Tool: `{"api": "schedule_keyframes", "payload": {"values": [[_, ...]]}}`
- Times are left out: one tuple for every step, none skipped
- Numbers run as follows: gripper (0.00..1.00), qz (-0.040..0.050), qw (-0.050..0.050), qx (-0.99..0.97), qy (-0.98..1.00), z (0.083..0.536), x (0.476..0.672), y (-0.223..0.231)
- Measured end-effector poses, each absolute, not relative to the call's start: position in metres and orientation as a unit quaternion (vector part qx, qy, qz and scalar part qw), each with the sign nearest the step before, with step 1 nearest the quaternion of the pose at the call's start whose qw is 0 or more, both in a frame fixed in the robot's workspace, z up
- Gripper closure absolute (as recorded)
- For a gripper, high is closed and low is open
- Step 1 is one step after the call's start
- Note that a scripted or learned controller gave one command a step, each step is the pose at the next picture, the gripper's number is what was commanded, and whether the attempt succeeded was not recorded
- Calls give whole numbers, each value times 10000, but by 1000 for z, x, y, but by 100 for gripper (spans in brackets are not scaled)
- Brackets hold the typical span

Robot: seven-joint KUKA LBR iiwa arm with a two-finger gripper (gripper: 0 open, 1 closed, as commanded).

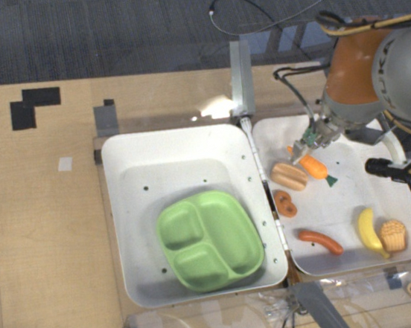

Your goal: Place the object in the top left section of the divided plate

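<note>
A green divided plate (210,240) lies in the left bin (135,169), its three sections bare. In the right bin (364,169) lie toy foods: an orange carrot (315,167), a hot dog bun (290,176), a round orange slice (284,204), a red sausage (321,241), a yellow banana (367,228) and a tan muffin-like piece (393,234). My gripper (309,142) reaches down from the right, its tip just above the carrot's upper end and beside the bun. Nothing is visibly held between its tips.
A metal divider (263,182) separates the two bins. The arm's grey and orange body (373,70) hangs over the right bin's far right corner. Wooden bench surface (43,241) lies to the left of the bins.
</note>
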State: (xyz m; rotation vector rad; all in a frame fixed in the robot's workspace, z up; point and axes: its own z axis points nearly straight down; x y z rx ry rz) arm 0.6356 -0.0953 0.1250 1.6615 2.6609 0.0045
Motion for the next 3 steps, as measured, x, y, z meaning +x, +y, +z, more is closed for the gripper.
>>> {"api": "schedule_keyframes", "payload": {"values": [[100,20,24,5806,8142,186,593,-28],[100,11,9,6114,7913,185,563,41],[100,17,12,5988,8009,193,589,86]]}}
